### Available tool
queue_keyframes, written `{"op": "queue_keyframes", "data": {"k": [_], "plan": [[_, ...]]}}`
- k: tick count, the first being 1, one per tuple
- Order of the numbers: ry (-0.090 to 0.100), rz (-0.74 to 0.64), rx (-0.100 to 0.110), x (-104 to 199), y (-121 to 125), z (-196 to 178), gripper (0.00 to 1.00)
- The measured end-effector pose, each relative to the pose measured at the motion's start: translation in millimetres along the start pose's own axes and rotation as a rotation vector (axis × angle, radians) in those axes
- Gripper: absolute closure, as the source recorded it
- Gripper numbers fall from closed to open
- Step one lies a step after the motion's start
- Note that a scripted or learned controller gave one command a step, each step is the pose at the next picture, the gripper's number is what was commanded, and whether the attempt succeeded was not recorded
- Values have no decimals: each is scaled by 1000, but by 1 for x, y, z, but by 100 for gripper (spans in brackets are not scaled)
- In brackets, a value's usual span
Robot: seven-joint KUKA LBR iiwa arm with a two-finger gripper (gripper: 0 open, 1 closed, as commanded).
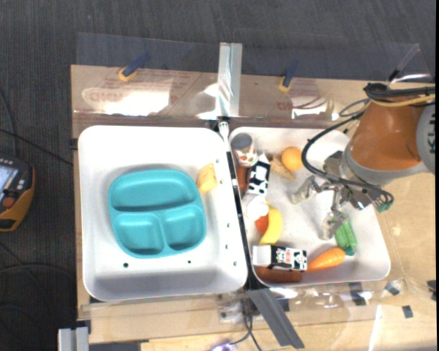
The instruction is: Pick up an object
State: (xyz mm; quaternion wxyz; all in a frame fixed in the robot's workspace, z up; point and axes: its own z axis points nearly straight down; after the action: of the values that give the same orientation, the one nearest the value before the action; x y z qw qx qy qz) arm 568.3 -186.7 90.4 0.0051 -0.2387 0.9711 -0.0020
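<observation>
Two shallow white bins of smooth moulded plastic with rounded corners sit side by side on a pale wooden bench [410,196]. The left bin [95,196] holds a glossy teal tray [158,210] with three compartments, and a small yellow lump [206,178] lies at the tray's upper right, near the bin's right wall. The right bin [373,258] is crowded with toy food and small packs: an orange ball [292,158] near the top, a curved yellow banana [271,226] toward the left, a tapered carrot [326,258] near the bottom edge, a green stick-shaped piece [345,238] just above the carrot's thick end, and two black-and-white cartons, one upright near the top left [258,178] and one lying at the bottom [287,257]. The arm [386,139], grey with a broad orange band, reaches in from the right over this bin. Its gripper [336,214] hangs low in the bin's right half, its metal tip just above and left of the green piece; whether it touches that piece cannot be told. The fingers are thin, reflective and seen from above, so how far apart they stand cannot be made out, and nothing can be seen between them. Black cables loop around the wrist. The arm's body is cut off at the right edge and hides part of the bin's upper right corner. The items along the bin's left wall overlap, and several are too small to identify.
</observation>
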Motion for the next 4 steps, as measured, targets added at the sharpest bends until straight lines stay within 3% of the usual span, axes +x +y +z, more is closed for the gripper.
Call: {"op": "queue_keyframes", "data": {"k": [1,2,3,4], "plan": [[-3,18,3,-32,24,0,0],[12,95,13,-66,52,0,0],[1,2,4,-2,45,-1,0],[-2,-159,5,-61,61,0,0]]}}
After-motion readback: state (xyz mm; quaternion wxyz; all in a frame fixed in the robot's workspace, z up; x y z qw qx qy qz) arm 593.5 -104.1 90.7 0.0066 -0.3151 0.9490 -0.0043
